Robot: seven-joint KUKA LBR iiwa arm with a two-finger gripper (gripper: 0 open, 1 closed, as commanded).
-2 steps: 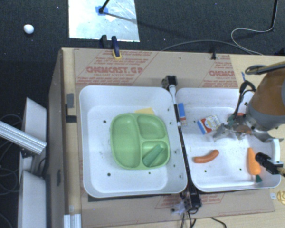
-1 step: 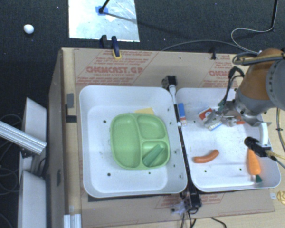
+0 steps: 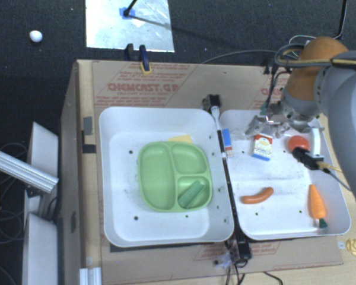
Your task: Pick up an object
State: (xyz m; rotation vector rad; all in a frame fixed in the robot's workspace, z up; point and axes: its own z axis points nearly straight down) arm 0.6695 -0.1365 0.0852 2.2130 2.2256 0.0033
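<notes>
My gripper (image 3: pixel 266 125) hangs low over the back of the right bin (image 3: pixel 285 230), just behind a small white, red and blue carton (image 3: pixel 262 146). A red round item (image 3: pixel 296 142) lies to the carton's right, close under my wrist. Further forward in the same bin lie an orange sausage (image 3: pixel 257 196) and a carrot (image 3: pixel 317 202) near the right wall. The view does not show any of these held.
The left bin (image 3: pixel 121 218) holds a green divided plate (image 3: pixel 166 174) with a green pickle-like piece (image 3: pixel 191 193) in its front right compartment and a yellow piece (image 3: pixel 180 139) behind it. A white and blue stick (image 3: pixel 225 140) rests along the divider between the bins.
</notes>
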